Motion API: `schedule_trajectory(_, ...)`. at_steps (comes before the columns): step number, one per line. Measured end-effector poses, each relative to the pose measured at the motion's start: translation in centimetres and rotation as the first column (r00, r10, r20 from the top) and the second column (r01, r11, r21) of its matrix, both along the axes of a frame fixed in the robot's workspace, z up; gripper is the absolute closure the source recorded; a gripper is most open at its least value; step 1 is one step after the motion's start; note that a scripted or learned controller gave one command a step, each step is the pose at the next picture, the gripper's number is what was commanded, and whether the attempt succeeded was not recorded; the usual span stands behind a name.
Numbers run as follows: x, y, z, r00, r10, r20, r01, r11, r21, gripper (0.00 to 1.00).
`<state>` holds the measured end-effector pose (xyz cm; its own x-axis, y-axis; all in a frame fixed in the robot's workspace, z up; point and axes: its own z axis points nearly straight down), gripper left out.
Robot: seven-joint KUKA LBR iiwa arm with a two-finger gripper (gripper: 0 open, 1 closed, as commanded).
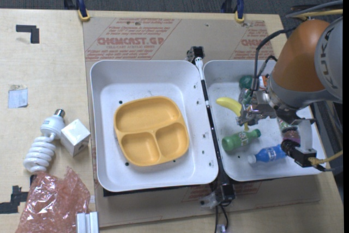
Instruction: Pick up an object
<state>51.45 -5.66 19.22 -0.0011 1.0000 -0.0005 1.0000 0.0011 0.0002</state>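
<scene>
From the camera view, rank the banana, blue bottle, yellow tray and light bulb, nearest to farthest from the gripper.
1. Banana, right bin, beside the gripper.
2. Blue bottle, right bin's near edge.
3. Yellow tray, left bin.
4. Light bulb, bench, far left.

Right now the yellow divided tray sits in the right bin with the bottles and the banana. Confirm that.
Not quite. The camera view shows the yellow divided tray in the left bin, on its own. The green bottle, the blue bottle and the banana do lie in the right bin, beneath the gripper.
</scene>
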Motion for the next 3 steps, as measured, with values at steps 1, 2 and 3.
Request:
schedule_trajectory(1,0.0,0.0,0.0,1.0,0.0,0.0,0.0,1.0,0.0,0.0)
schedule_trajectory(2,2.1,-6.0,-10.0,1.0,-0.002,0.0,0.002,1.0,0.0,0.0)
schedule_trajectory(3,2.2,-6.0,-8.9,1.0,-0.003,0.002,0.003,1.0,0.0,1.0)
